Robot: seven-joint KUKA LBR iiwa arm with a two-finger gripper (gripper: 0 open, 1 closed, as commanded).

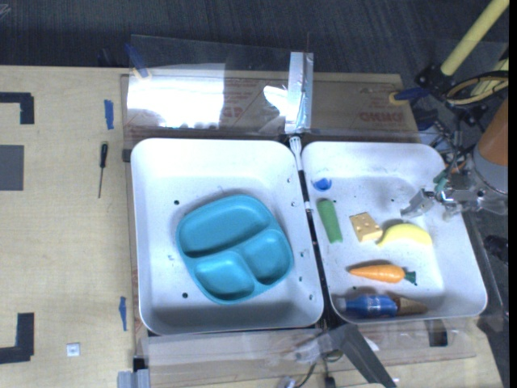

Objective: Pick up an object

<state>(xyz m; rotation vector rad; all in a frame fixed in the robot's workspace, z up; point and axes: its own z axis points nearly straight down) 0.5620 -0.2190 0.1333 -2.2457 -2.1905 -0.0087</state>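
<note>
Fingers point(422, 203): metal, over the far-right part of the right bin point(380, 156); whether parted or closed, cannot tell; nothing visibly between them.

Banana point(406, 234): yellow, nearest item. Lies just near-left of the fingers, close but apart. Long axis runs roughly left to right across the bin. Judged the likeliest target; the reach would be a short drop toward the near side and slightly left.

Cheese wedge point(365, 226): pale yellow with holes, touching or just beside the banana's left end.

Carrot point(377, 273): orange, nearer than the banana, long axis left to right.

Green stick point(329, 220): further left, long axis near to far.

Blue bottle point(367, 304): along the bin's near wall.

Blue cap point(322, 184): small, far-left.

Left bin point(161, 168): holds a blue divided tray point(234, 246), well apart from the fingers.
</note>
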